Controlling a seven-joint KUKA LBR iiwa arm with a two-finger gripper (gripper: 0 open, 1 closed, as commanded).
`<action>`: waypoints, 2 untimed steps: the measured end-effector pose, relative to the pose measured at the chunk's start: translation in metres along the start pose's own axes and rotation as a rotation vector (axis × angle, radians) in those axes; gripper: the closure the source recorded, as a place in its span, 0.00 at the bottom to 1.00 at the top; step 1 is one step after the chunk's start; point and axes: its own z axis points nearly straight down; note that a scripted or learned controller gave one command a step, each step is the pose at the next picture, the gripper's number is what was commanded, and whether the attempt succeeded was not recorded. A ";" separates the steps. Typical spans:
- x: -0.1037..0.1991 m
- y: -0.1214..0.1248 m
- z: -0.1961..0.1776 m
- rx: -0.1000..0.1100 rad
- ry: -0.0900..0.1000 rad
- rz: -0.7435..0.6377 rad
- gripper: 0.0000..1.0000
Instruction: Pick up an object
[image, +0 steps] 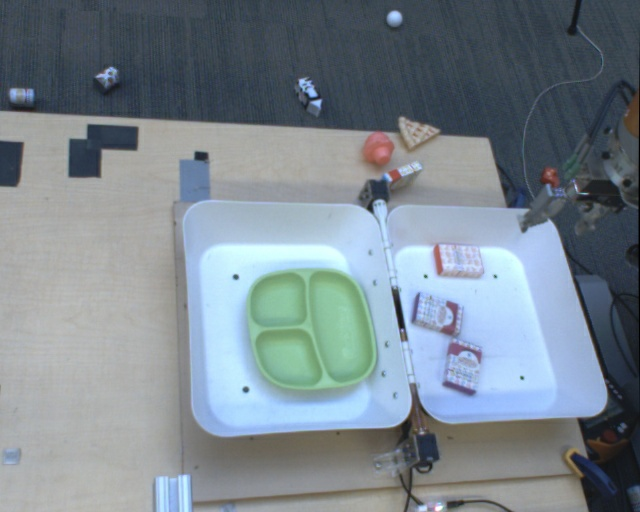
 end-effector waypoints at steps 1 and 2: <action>0.007 -0.011 0.148 0.004 0.001 0.002 0.00; 0.049 -0.046 0.186 -0.002 0.000 0.001 0.00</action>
